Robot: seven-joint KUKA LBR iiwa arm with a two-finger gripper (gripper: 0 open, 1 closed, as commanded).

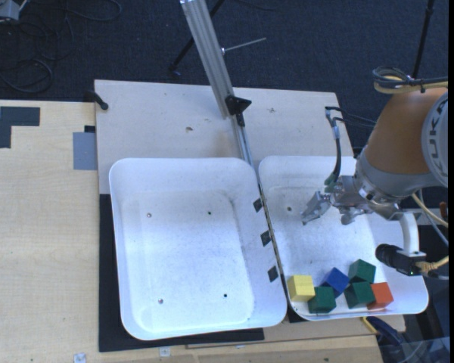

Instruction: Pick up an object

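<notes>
— Blocks first, since they sit closest to the lens: a yellow block [302,286], a blue block [337,279], three green blocks [323,299] and an orange block [380,295], all bunched in the near corner of the right bin [287,174]. I'd guess they slid there, as several touch one another and the orange one sits close to the rim.

— And the gripper?

— I see the gripper [315,208] over the middle of that same bin, well apart from the pile and further from the lens. Its fingers look spread, with nothing between them — so I'd call it unloaded.

— Left side?

— My view of the left bin [125,174] shows bare white floor with a few dark specks. A metal bar [214,63] slants down to the seam between the two bins.

— So what's needed?

— From where I sit, the arm [405,138] would have to come toward the near corner; the crowding there could make a clean grip hard
</notes>
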